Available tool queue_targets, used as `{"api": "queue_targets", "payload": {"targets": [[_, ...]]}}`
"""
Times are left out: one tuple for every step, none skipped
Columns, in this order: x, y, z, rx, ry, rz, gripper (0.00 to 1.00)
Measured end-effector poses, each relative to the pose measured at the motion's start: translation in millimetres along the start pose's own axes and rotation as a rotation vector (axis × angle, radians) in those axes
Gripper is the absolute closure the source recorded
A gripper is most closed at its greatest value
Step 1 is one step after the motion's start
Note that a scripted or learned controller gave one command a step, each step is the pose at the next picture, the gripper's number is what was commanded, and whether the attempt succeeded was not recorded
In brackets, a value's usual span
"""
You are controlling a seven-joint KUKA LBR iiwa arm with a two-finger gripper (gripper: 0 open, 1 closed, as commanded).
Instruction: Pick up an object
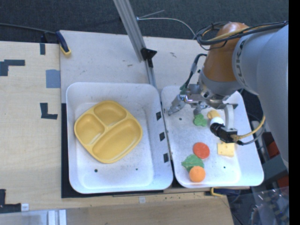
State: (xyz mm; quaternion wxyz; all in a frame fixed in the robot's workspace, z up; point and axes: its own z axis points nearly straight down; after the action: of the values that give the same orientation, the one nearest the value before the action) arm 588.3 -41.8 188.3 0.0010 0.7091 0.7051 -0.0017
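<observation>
The gripper (187,103) hangs over the upper part of the right bin (248,172), its fingers (176,108) spread apart with nothing between them. Just to their right lies a small green piece (200,120), with a pale yellow piece (213,114) beyond it. Further toward the bin's near edge sit a red disc (201,150), a yellow block (226,149), a green leafy piece (191,161) and an orange ball (197,174). Well to the fingers' left, a yellow divided plate (108,131) rests in the left bin (75,172)
</observation>
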Motion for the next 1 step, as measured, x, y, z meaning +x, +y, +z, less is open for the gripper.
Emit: {"api": "queue_targets", "payload": {"targets": [[33.7,-60.8,0.3,0.005,0.005,-0.007,0.00]]}}
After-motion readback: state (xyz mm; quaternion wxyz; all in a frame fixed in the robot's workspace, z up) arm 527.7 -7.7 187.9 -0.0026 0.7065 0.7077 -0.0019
